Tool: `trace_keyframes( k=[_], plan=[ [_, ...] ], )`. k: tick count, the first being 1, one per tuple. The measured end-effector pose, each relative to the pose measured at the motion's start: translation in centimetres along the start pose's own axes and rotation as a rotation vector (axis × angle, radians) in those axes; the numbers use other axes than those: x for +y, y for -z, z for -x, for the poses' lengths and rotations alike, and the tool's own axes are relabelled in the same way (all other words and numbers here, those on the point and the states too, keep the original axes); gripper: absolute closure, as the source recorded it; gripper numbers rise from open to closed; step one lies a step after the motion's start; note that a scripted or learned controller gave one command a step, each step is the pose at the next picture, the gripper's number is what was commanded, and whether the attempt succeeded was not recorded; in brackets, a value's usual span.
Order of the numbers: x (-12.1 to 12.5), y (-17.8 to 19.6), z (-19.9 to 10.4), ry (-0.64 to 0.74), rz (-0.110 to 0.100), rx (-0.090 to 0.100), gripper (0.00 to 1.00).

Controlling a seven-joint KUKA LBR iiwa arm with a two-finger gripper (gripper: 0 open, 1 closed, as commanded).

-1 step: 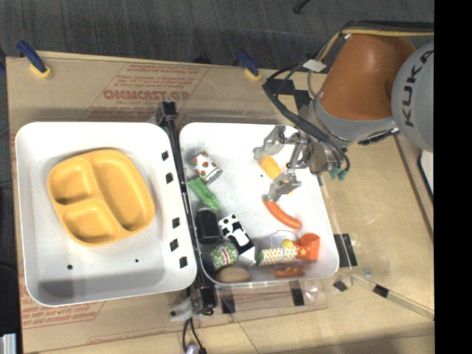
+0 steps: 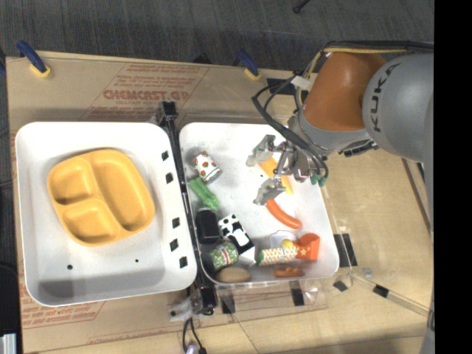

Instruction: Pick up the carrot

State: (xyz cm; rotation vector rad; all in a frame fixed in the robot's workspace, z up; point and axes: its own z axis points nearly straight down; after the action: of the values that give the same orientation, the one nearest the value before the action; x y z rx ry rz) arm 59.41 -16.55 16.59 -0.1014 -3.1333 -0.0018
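Two bins sat side by side; the right bin (image 2: 318, 198) held the carrot (image 2: 284, 214) (orange, lying flat) near its right wall. Just above it hung the gripper (image 2: 265, 174), fingers spread, grasping nothing.

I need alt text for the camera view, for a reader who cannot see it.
The end effector hangs open in the right bin, just above the carrot and holding nothing. Small toys crowd that bin's near edge. The left bin holds a yellow divided tray.
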Motion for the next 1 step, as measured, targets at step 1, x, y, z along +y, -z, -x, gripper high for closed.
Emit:
trace_keyframes(
  k=[1],
  plan=[
    [-2.02, -7.65, 5.49, -0.073, 0.000, -0.003, 0.00]
  ],
)
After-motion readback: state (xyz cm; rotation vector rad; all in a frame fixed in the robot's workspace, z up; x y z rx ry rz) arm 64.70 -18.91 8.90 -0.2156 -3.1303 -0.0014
